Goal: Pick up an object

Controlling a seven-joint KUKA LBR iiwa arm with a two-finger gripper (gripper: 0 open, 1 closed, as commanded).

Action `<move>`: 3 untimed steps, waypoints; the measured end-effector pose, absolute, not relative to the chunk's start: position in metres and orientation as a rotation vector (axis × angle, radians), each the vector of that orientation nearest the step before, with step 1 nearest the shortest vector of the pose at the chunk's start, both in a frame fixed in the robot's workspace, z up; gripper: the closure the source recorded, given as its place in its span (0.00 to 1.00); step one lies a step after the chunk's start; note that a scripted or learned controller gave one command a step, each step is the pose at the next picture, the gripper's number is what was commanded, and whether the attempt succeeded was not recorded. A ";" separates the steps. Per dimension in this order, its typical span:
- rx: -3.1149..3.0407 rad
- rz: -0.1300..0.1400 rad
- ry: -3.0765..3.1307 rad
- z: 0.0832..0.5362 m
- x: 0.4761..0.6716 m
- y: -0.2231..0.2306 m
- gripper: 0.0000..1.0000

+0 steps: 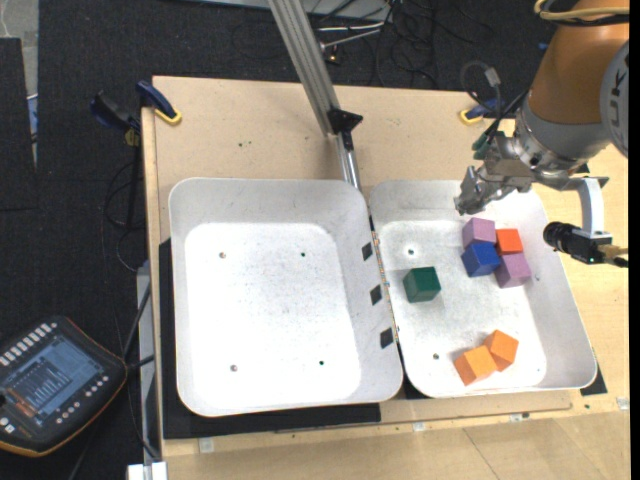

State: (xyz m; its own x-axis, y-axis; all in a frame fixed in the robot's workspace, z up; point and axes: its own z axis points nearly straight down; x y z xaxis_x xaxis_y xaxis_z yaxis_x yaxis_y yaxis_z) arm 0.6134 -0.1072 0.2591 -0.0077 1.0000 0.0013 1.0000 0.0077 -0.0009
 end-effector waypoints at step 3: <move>-2.212 -0.001 -2.229 0.237 0.629 0.056 1.00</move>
